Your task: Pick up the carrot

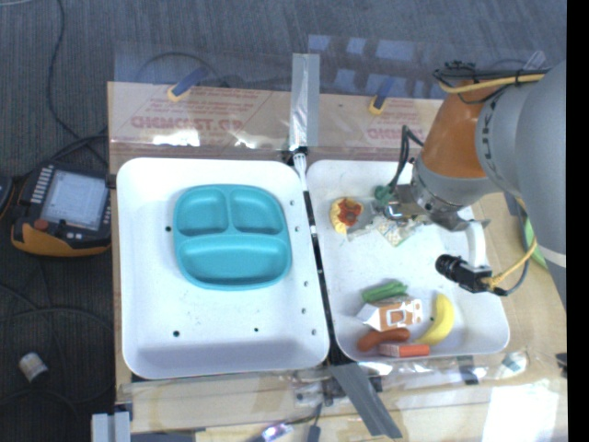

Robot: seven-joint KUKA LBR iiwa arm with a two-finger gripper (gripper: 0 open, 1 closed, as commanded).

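From above, two white bins sit side by side on the bench. The left bin (138, 274) carries a teal divided plate (232, 236) near its middle. The right bin (479, 334) holds the food toys. The carrot (410, 349) lies at about six o'clock in that bin, close against the near rim, a short orange stick touching a reddish sausage (379, 339). Just above them stands a small white-and-orange carton (394, 316), with a green pepper (384, 292) at its eleven o'clock and a yellow banana (442, 318) at its three o'clock. A round pizza-like piece (346, 215) rests at ten o'clock in the bin. The gripper (394, 212) hangs low near twelve o'clock, just beside that round piece and well apart from the carrot; whether it's spread or pinched I cannot tell
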